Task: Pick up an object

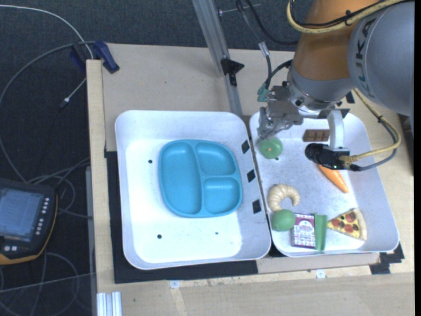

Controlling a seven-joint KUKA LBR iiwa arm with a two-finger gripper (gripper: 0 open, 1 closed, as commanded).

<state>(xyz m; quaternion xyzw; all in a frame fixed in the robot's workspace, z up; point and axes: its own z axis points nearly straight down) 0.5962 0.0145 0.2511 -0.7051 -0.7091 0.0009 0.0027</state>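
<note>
One gripper [269, 131] hangs low over the right bin's [375, 176] upper left corner, hard by the ridge where the two bins meet, and I cannot tell from here how it is set. Directly under its tip sits a small green apple [270, 148], touching or nearly so. Nearer me lie a croissant [283, 193], a green ball [283, 220], a small box [304, 231] and a pizza slice [347, 224]; a carrot [334, 176] lies to the right. Bare floor shows mid-bin. A blue divided plate [199, 178] sits in the left bin [141, 236].
</note>
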